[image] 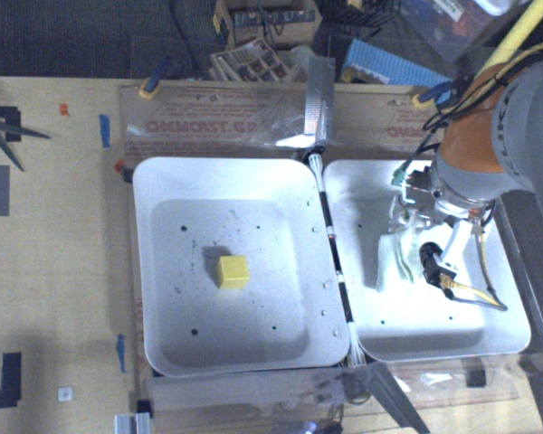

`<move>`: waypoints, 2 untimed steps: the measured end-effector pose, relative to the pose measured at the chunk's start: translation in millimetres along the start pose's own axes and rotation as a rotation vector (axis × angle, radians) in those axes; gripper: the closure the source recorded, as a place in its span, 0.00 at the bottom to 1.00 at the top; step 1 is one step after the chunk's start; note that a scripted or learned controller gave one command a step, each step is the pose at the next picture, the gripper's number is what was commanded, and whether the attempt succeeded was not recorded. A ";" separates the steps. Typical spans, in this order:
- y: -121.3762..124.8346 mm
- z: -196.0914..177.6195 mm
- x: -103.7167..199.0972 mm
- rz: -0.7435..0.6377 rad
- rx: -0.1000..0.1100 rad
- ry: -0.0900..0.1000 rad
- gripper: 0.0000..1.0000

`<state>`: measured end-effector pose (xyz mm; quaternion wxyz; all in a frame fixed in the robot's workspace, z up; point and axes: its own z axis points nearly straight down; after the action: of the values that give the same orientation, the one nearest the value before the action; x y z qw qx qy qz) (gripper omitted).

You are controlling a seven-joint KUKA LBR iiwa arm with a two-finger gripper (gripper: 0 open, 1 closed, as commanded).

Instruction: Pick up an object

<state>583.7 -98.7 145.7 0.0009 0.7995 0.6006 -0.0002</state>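
- Two shallow white bins sit side by side on the wooden bench [54, 269], their inner rims touching along a dark seam that runs up the middle.
- The left bin [154, 188] holds a small yellow block [233, 271], lying on the grey speckled floor a little left of the bin's centre and well apart from every wall. A short shadow falls just to its upper left.
- A few dark specks and small holes dot the floor of that bin around the block; nothing else lies in it.
- The right bin [507, 333] has the arm [484, 143] reaching into it from the right, its orange band above the wrist and the grey body above that.
- The gripper [405, 242] hangs low over the right bin's floor, near the middle of the bin, pointing down and slightly left.
- Its pale finger parts blur into the bright white floor, so I cannot tell how far apart they stand or whether anything is between them.
- A black fitting and thin yellow-brown cables [466, 287] trail from the wrist just to the gripper's right, over the bin floor.
- The yellow block lies in the other bin from the gripper, well apart from it, across the seam.
- Behind both bins lies a flat cardboard strip [208, 120] with red lettering.
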 end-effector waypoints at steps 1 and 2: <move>-15.2 11.9 -8.3 0.135 0.006 0.001 1.00; 91.2 55.0 -4.5 0.253 -0.006 0.002 1.00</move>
<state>670.1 -128.5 90.8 0.0027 0.8689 0.4950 0.0028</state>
